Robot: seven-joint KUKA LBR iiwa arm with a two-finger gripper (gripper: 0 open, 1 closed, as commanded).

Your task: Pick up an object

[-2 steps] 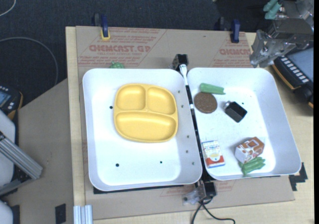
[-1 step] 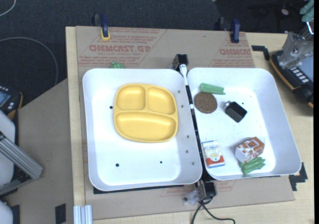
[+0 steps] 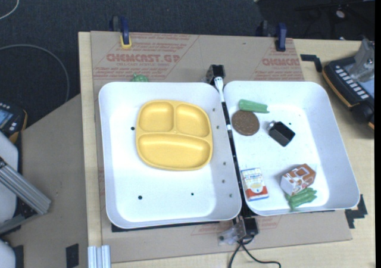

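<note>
The black cable [image 3: 239, 254] lies closest to the lens, running off the near edge of the bench below the seam between the two bins. Claw state: I cannot tell whether it is open, closed or gripping, so positions below are referenced to the side my arm enters from.

Right bin [image 3: 333, 142], on my arm's side, contents:
- A small white carton with red and orange print [image 3: 254, 183] lies flat at the near corner by the seam.
- A brown-and-white box [image 3: 297, 178] sits beside it, further toward my arm's side.
- A green pod [image 3: 302, 197] touches that box on its near side.
- A black block [image 3: 281, 133] rests mid-bin.
- A brown disc [image 3: 245, 122] lies near the seam.
- A second green pod [image 3: 253, 106] lies just beyond the disc, touching or nearly touching it.

Left bin [image 3: 119, 171], on the side away from my arm: a yellow divided plate [image 3: 174, 134], three compartments, upright, in the far half.

Two blue clamps [image 3: 124, 25] hold the printed board [image 3: 178, 55] under the bins at its far edge.
</note>
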